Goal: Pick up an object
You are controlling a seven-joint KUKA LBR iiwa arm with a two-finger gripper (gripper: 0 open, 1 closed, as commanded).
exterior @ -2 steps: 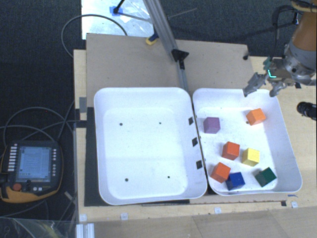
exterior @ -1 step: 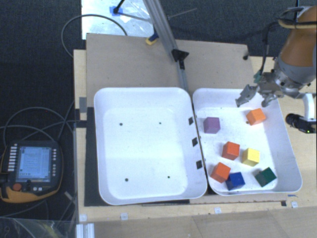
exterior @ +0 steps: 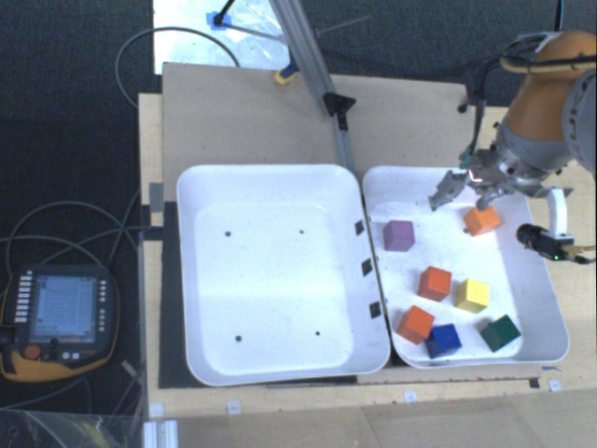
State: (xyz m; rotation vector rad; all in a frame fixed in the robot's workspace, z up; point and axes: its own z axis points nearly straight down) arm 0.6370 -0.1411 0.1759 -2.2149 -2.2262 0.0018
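Several small blocks lie in the right bin (exterior: 550,320): a purple one (exterior: 398,234), an orange one (exterior: 481,220), a red-orange one (exterior: 435,283), a yellow one (exterior: 472,294), another orange one (exterior: 416,323), a blue one (exterior: 443,340) and a green one (exterior: 501,331). My gripper (exterior: 469,194) hangs over the back of this bin, open, its fingers spread wide. The orange block at the back sits just in front of the right finger, not between the two. Nothing is held.
The left bin (exterior: 270,180) lies beside the right one, sharing a middle rim. A slanted metal pole (exterior: 308,45) crosses the back of the bench. A teach pendant (exterior: 56,320) rests on the floor at the far left.
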